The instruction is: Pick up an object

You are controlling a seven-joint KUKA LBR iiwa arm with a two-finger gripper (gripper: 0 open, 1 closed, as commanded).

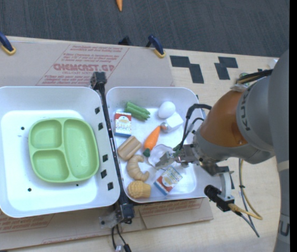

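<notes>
Claw point(165, 160) low in right bin point(190, 96), beside carrot point(152, 137) and carton point(168, 179); grip state unclear. Green tray point(63, 150) in left bin point(1, 101).

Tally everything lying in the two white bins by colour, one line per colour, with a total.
Green: 2, the divided plate and the bean pods
Orange: 1, the carrot
White: 1, the egg
Tan or yellow: 3, the bread roll, croissant and corn cob
Printed cartons: 2, and
Total: 9; anything under the gripper is left out.
</notes>
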